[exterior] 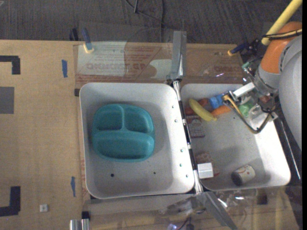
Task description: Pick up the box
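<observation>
A small white box (205, 170) lies in the right bin (268, 150), in its front left corner against the divider. My gripper (236, 96) hangs over the back of that bin, well behind and to the right of the box. It is beside a cluster of a yellow banana (201, 110), a blue piece (216, 101), an orange piece (221, 111) and a green piece (245, 109). The grey arm with its orange band (277, 51) comes in from the upper right.
A teal divided plate (123, 131) sits in the left bin (91, 176). A grey cylinder (243, 174) lies on its side near the right bin's front edge. Small flat brown items (194, 127) rest along the divider. A black cable loop (255, 124) hangs below the wrist.
</observation>
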